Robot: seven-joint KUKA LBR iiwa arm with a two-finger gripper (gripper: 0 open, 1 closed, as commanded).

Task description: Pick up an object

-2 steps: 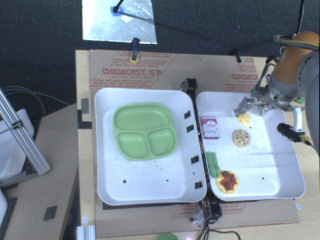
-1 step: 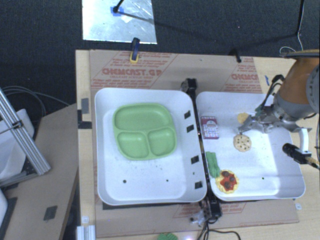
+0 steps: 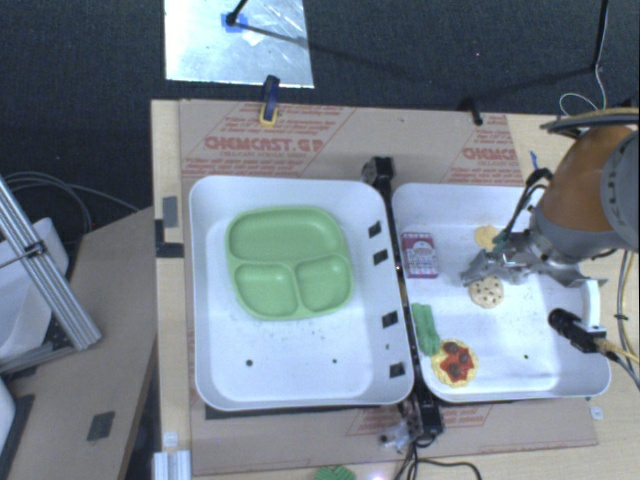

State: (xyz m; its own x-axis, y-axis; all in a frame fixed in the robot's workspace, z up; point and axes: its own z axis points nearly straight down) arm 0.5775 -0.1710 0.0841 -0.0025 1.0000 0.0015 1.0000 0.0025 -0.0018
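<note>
In the right bin [image 3: 520, 373], the gripper [image 3: 487, 273], grip unclear, touches a round speckled tan cookie [image 3: 486, 292].

I can read red lettering on the brown board [image 3: 330, 138] under the bins: "CHEMCAST. GP" along its far edge toward the left corner, and the same word repeated at a slant near the far right corner. In the right bin [image 3: 520, 378], near its left wall, a small red-and-white packet [image 3: 419, 254] carries print too small for me to read.
</note>
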